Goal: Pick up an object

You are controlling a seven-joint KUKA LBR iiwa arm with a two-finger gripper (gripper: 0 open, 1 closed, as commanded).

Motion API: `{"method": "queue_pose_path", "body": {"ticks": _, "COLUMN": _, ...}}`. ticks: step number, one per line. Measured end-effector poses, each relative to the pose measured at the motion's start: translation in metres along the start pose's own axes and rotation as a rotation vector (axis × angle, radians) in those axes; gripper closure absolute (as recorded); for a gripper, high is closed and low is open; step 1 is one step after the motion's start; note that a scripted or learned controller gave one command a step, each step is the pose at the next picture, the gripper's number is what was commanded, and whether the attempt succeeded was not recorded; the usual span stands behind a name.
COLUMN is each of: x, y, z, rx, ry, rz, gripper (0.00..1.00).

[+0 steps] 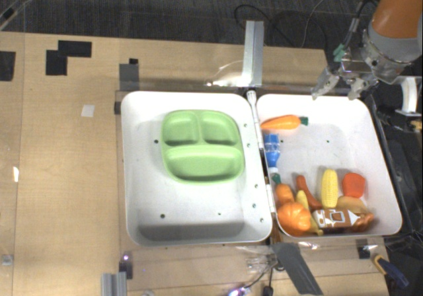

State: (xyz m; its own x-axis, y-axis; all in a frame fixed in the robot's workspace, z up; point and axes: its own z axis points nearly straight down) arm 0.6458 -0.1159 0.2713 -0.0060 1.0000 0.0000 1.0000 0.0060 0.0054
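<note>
**Pincer poised above the toy bin**

We see the right bin (370, 113) below our gripper (338, 88), fingers spread, nothing between them. Nearest target: the toy carrot (282, 123), down and left of the pincer, long axis running left-right; the corn cob (328, 187) lies farther below

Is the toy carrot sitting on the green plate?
No, the toy carrot lies in the right bin, while the green plate sits in the left bin.
</note>
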Motion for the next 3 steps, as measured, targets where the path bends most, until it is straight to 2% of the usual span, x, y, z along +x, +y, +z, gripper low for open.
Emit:
{"method": "queue_pose_path", "body": {"ticks": 1, "x": 0.036, "y": 0.029, "z": 0.171, "rx": -0.017, "ry": 0.000, "rz": 0.064, "gripper": 0.00}}
{"method": "queue_pose_path", "body": {"ticks": 2, "x": 0.033, "y": 0.032, "z": 0.156, "rx": -0.027, "ry": -0.004, "rz": 0.065, "gripper": 1.00}}
{"method": "queue_pose_path", "body": {"ticks": 3, "x": 0.033, "y": 0.031, "z": 0.156, "rx": -0.027, "ry": -0.004, "rz": 0.065, "gripper": 0.00}}
